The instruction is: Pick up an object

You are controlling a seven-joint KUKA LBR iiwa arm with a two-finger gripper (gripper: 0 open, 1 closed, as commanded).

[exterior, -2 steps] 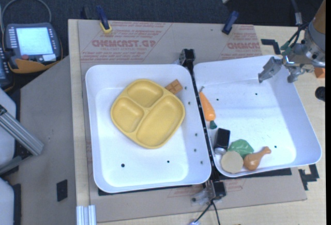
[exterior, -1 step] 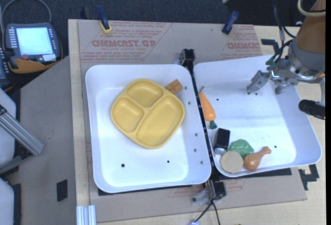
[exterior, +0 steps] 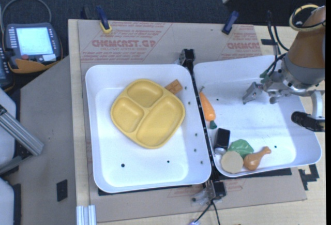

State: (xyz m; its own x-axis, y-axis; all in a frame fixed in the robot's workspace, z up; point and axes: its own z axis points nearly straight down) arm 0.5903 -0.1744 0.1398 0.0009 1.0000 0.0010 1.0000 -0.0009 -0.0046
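We judged this to be the approach step: the gripper [exterior: 257,93] hung over the right bin [exterior: 305,154] near its far right side, and we saw nothing between its fingers. Whether they were parted or drawn together we could not tell from this slant.

The things on offer lay well apart from it, gathered along the right bin's left wall and near-left corner. A toy carrot [exterior: 207,107] lay against the left wall, with a small black block [exterior: 222,138] nearer to us. In the near-left corner sat a green piece [exterior: 241,146], a tan round piece [exterior: 232,162] and a toy drumstick [exterior: 256,157], close together, some touching.

The next move, in our judgement, called for travel toward the left wall, then a descent onto one item; the carrot lay clear of the cluster, though tight to the wall.

In the left bin [exterior: 98,115] a yellow divided plate [exterior: 148,113] filled the middle, a small brown block [exterior: 173,86] at its far edge.

On the board [exterior: 129,43] under the bins we read red print, "CHEMCAST", repeated.
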